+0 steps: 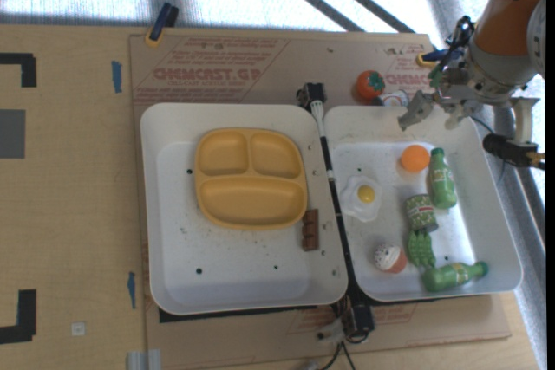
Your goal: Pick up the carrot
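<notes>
Item: my gripper (434, 112), above the far rim of the right bin (499, 225). Fingers spread, nothing between them.

Item: carrot. Nothing here is plainly carrot-shaped. My best candidate is the orange-red piece with a green top (368, 86), on the cardboard just beyond the right bin's far rim and to the camera's left of my gripper. Identification uncertain.

Item: right bin contents. Orange ball (414, 158), upright green bottle (441, 178), fried egg (362, 196), green can (421, 212), second green bottle (453, 275) lying near the front rim.

Item: left bin (165, 273), holding a yellow divided plate (250, 178).

Step in hand, as I judge it: approach, grasp not begun.

Next move calls for: shifting toward the candidate, centring over it, descending open-fingered, then closing.
</notes>
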